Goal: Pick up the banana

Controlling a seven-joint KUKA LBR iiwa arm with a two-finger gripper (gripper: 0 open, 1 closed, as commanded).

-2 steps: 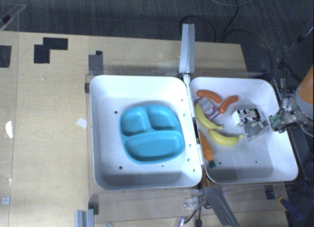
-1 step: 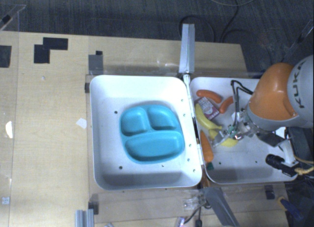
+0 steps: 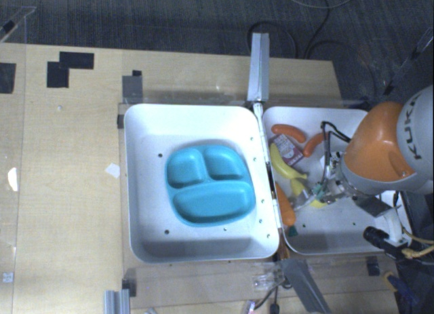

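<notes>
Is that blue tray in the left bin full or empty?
Empty. The blue tray lies flat in the left bin, and all three compartments show bare blue plastic.

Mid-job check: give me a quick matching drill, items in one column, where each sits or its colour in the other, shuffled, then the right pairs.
Items:
1. blue three-compartment plastic tray
2. yellow curved banana
3. orange carrot
4. arm's orange band

Descriptions:
A. right bin, near the divider, upper part
B. middle of the left bin
C. above the tool, over the right bin
D. right bin, by the divider, toward the front

Pairs: 1-B, 2-A, 3-D, 4-C
</notes>
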